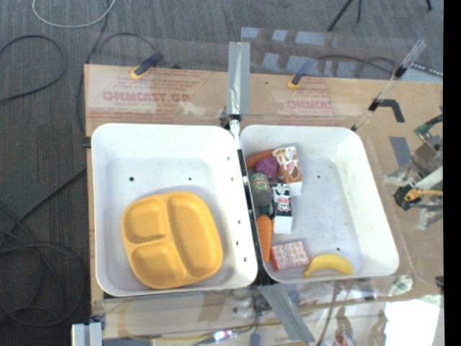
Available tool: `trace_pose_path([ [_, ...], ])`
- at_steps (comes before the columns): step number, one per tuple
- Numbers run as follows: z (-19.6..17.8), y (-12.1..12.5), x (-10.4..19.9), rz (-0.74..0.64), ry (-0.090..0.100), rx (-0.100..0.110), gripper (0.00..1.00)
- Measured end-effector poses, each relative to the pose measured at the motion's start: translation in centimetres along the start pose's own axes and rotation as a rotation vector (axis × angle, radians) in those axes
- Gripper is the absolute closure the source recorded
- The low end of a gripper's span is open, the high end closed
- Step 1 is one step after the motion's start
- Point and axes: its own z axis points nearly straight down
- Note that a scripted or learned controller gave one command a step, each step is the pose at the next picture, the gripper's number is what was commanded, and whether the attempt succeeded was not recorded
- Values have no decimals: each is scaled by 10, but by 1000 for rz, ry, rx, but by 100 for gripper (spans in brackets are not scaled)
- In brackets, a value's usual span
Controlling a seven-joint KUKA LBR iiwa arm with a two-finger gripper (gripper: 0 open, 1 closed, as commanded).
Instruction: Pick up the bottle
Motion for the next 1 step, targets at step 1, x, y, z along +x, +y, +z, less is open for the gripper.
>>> trace_pose_path([
  [1, 44, -1, 0, 232, -1, 3, 0],
])
